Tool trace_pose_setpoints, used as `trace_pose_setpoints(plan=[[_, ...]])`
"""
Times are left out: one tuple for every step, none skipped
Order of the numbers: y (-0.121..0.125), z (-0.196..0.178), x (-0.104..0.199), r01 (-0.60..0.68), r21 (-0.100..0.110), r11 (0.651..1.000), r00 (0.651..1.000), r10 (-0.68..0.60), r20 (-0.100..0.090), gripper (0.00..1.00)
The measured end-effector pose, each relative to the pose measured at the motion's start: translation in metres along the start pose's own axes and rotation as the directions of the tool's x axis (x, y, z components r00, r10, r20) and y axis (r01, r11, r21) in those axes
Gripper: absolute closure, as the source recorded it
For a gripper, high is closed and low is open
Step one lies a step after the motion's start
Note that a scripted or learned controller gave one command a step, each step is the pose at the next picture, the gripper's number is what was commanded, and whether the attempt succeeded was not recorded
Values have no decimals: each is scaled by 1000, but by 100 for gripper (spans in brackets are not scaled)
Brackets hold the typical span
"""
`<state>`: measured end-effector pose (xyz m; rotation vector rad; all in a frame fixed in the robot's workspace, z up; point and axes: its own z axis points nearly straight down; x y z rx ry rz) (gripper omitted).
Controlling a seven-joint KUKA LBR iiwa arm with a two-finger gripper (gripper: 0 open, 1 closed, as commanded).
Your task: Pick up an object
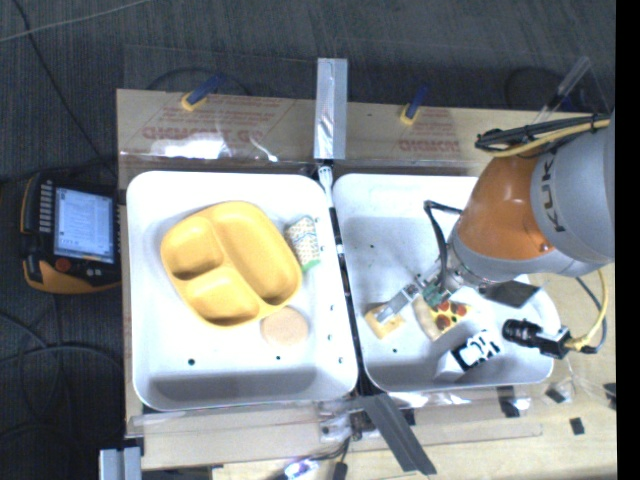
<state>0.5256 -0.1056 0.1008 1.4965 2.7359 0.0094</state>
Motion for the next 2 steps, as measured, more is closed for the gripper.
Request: trace_pose_setpoints(plan=[[-22,-51,-34,113,15,993,993,-113,-18,0],[-19,11,-33,-161,11,987,987,161,-11,0]])
